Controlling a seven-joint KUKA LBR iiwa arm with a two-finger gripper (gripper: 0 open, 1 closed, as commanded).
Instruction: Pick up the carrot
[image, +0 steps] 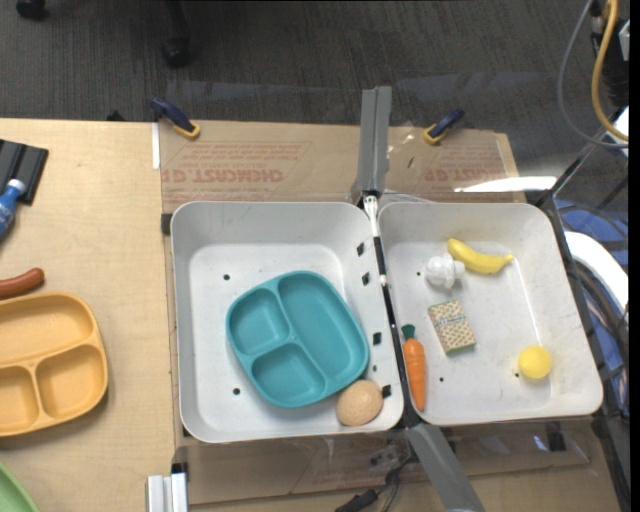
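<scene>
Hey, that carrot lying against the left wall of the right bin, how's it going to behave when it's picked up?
The carrot looks like a smooth molded toy, so probably stiff and light. Its tapered, rounded body may slip or roll between fingers. It lies along the right bin's left wall, which likely leaves little room on that side.

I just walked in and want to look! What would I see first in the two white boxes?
Your eye would land first on the big teal plate with three sections, filling the left bin, with a tan egg by its lower edge. Next come the bright things in the right bin: an orange carrot along its left wall, a yellow banana near the top and a lemon at the right.
</scene>
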